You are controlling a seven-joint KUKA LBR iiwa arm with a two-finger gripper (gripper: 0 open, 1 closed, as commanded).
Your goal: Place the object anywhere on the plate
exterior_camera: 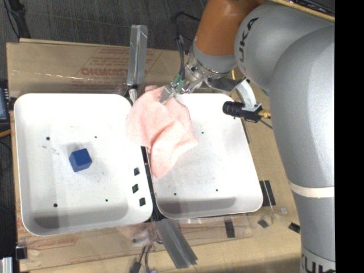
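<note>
In the left bin (34, 152) a small blue cube (81, 159) sits alone on the white floor, well apart from everything else. Further right, a pink cloth (162, 132) hangs over the divide between the two bins, its lower folds draping into the right bin (227, 175) while its top corner is pinched in the hand (173, 90), which looks closed on that corner. No plate can be made out as distinct from the white bins, so I judge the target to be one of those trays. To finish the step well, the arm (273, 50) should raise the cloth enough that its trailing edge clears the shared rim, carry it fully over one tray, then lower before letting go so the fabric does not slump back across the rim. That rim is the main snag; a grey post (136, 56) stands near behind the cloth, and a black fitting (242, 110) juts beside the wrist.
</note>
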